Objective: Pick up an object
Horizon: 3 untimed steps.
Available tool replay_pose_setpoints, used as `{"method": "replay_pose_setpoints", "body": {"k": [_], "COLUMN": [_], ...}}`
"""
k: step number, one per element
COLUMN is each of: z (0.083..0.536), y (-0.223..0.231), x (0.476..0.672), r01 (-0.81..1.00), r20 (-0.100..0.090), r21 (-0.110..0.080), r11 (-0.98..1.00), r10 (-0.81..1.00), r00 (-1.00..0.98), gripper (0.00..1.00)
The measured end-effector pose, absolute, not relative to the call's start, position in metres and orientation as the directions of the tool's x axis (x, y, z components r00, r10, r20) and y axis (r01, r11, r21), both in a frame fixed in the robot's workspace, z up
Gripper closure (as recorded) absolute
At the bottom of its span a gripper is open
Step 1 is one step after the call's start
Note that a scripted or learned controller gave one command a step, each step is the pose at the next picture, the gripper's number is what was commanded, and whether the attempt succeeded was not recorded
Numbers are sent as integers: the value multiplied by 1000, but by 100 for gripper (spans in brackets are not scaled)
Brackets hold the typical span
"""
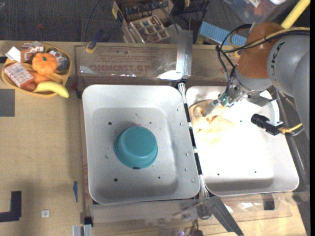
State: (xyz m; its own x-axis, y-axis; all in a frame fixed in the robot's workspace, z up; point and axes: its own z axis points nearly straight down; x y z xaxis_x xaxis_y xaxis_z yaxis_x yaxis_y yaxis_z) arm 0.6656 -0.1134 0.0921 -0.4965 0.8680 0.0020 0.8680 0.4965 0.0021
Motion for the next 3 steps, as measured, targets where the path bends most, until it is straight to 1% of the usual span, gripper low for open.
{"method": "replay_pose_setpoints", "body": {"k": [1,2,3], "z": [199,106,90], "y": [-115,-133,-104], "x": [663,614,664], "r01": [800,806,813], "r20": [-6,-2,0], "r21": [4,2,-9], "r11": [601,592,582], "r10": [800,806,813], "r00": [-601,-592,-582], "gripper": [0,0,0]}}
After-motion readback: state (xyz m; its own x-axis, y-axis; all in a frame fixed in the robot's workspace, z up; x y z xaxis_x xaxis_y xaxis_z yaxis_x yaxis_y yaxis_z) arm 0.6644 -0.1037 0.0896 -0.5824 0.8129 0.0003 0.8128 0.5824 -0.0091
